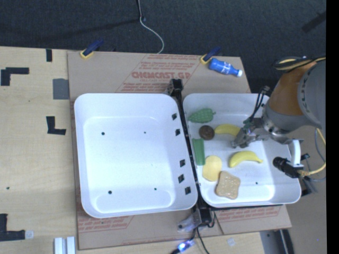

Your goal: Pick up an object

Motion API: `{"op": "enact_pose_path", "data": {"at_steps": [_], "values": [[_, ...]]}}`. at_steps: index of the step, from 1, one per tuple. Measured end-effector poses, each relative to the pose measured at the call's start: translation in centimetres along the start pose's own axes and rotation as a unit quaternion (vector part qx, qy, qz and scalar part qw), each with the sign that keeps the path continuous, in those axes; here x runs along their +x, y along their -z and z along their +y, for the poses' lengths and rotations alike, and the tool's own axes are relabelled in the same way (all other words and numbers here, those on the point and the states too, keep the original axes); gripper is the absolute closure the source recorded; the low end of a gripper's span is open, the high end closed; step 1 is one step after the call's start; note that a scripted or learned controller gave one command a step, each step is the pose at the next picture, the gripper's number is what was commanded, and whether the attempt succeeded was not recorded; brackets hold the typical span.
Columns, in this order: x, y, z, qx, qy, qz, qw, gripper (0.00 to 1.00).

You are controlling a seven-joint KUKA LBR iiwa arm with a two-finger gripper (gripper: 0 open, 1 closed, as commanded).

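Pincer (242, 140), grip unreadable, sits low between two smooth curved bananas (245, 158) in glossy right bin (265, 194)

Open floor across left bin (127, 157); right bin (265, 194) crowded with toy food (212, 168).

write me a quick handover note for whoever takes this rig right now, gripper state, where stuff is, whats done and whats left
Gripper: low in the right bin, between the two bananas; nothing visibly between its fingers, open or shut unclear.
Things, all in the right bin: upper banana just left of the gripper, lower banana just below it, green leafy piece, brown round piece, green stick, yellow lemon-like piece, bread slice.
Blue bottle lies on the board behind the bins.
Done: arm has reached into the bin.
Left: grasp one object and lift it.
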State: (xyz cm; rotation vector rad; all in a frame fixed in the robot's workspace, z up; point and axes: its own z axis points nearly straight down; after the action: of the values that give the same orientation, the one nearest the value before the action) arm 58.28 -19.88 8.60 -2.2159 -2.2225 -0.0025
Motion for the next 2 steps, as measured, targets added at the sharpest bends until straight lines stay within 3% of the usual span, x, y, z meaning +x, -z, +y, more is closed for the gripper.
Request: {"op": "enact_pose_path", "data": {"at_steps": [1,2], "values": [[2.4,0.0,6.8,-0.003,0.002,-0.002,1.0,1.0],[0.8,-0.1,7.6,0.003,0.0,0.0,1.0,1.0]]}}
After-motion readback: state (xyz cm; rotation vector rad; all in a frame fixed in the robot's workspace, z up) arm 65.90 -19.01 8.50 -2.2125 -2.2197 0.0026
